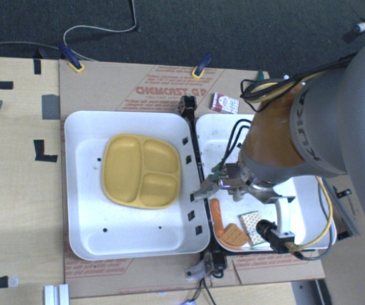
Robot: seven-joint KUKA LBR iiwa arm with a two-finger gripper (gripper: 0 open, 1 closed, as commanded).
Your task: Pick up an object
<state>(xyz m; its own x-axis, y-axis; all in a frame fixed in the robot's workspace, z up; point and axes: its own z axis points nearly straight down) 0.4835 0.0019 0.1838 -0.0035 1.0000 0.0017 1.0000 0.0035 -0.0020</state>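
Observation:
A yellow divided plate point(142, 170) lies in the left bin point(87, 234). In the right bin point(306, 192), near its front left corner, lie an orange carrot-like stick point(216, 213), a brown waffle-like piece point(234, 236) and a small white patterned packet point(252, 223). My arm point(297, 132) hangs over the right bin and hides most of it. My gripper point(224, 184) sits just above the orange stick, close to the wall between the bins. Nothing shows between its fingers.
A black divider point(195, 164) runs between the two bins. A small printed packet point(224, 103) lies on the cardboard behind the right bin. Yellow clamps point(201, 68) hold the cardboard's far edge. Cables loop around my wrist.

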